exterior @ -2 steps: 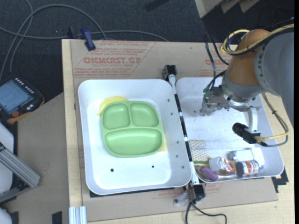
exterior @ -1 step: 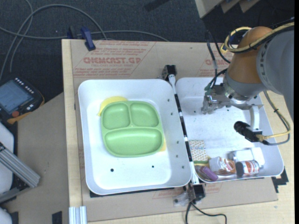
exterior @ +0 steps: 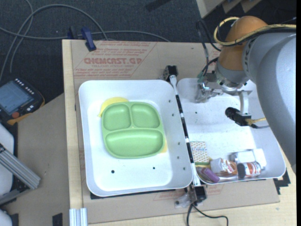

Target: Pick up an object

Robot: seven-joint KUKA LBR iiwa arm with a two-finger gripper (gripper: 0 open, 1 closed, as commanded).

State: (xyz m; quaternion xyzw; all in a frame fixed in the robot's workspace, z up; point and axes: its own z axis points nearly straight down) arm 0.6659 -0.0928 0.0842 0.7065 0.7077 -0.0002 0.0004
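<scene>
A grey robot arm reaches in from the right over the right bin (exterior: 221, 121). Its hand (exterior: 207, 92) hangs low at the bin's far left corner; whether it is spread or pressed together cannot be told. The pickable clutter, a small bottle (exterior: 235, 166), a white box (exterior: 251, 155) and a patterned packet (exterior: 198, 151), lies along the near edge, well apart from the hand. A green divided plate (exterior: 132, 130) fills the left bin (exterior: 94, 140).

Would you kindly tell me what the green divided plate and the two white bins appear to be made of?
The green divided plate looks like moulded plastic, matte, with soft rounded compartment edges. The left bin and right bin seem thin formed plastic, smooth and slightly glossy, though that is uncertain.
</scene>
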